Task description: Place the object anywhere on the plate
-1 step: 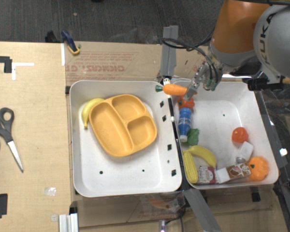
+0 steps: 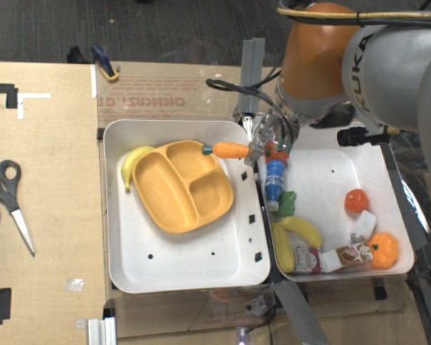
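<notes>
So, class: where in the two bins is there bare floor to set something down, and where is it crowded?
Free: the left bin floor in front of the yellow plate, and the right bin centre behind the tomato. Crowded: the right bin's front, around the corn and small pumpkin.

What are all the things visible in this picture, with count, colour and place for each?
plate: one, yellow-orange, three compartments, left bin
banana: one, yellow, left bin, against the plate's far-left rim
carrot: one, orange with green end, at the plate's right corner, by the gripper
bottle: one, blue, right bin
green toy: one, right bin
second banana: one, yellow, right bin
corn: one, yellow, right bin
tomato: one, red-orange, right bin
pumpkin: one, orange, right bin
scissors: one pair, grey, bench left
gripper: one, between the bins
</notes>
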You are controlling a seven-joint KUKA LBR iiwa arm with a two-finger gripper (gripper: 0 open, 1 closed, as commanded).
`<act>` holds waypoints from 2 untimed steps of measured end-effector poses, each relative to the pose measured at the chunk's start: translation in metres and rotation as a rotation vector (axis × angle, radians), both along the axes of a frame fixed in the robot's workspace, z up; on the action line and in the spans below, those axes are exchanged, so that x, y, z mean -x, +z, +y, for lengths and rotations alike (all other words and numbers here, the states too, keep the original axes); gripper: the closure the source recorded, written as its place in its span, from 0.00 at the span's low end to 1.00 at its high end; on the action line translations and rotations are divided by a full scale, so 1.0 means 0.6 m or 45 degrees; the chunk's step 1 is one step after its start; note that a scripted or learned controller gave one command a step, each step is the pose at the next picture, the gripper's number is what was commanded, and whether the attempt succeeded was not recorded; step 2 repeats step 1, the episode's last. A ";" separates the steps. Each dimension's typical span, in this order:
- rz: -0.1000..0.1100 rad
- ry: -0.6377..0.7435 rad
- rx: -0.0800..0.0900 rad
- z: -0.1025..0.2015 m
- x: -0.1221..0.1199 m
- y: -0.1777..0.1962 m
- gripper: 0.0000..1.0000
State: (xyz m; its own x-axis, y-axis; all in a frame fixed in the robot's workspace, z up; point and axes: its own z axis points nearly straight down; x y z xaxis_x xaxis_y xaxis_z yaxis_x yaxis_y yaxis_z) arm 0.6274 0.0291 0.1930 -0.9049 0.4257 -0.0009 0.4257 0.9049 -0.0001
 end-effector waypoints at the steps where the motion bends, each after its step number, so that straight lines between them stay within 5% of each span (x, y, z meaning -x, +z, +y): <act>1: -0.001 0.000 0.000 0.000 0.000 0.000 0.00; 2: -0.001 0.000 0.000 0.000 0.000 0.000 0.00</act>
